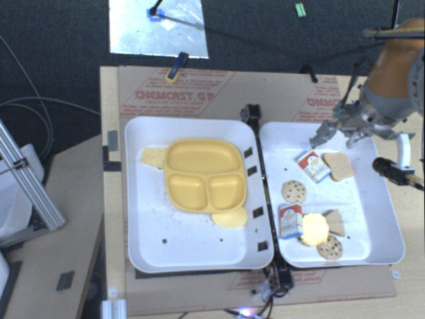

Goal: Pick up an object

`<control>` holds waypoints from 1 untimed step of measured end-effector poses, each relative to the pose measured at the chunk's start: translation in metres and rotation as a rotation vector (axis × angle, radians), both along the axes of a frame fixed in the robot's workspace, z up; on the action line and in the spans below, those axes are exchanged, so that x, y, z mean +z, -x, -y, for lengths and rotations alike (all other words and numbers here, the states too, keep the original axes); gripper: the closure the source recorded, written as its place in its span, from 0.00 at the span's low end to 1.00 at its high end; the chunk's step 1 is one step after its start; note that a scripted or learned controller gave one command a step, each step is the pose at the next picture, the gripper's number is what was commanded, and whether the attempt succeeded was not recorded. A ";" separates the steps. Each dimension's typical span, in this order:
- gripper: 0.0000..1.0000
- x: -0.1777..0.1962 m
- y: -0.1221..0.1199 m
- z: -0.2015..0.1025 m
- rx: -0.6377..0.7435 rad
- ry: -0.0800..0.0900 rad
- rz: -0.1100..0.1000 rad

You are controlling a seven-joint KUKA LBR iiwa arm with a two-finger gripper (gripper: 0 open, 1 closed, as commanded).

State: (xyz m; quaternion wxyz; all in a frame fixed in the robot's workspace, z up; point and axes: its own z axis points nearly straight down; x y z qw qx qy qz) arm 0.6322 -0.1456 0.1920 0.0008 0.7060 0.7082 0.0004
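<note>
The arm's upper part is cut off at the frame's right edge. The gripper (339, 133) seems spread, holding nothing, above the right bin (385, 244); the small carton (313, 166) lies just below-left of it.

Right bin (382, 241): I count seven small items lying flat.
Red-and-blue packets: one (313, 165) tilted near the back, one (289, 220) upright toward the front.
Cookies: one (293, 191) mid-bin, one (330, 247) at the front.
Toast slice (339, 166): just beside the back packet.
Yellow disc (314, 228): overlapping a tan wedge (334, 222).
</note>
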 end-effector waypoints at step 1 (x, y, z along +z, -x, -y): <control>0.00 -0.093 0.014 -0.044 0.000 0.001 0.009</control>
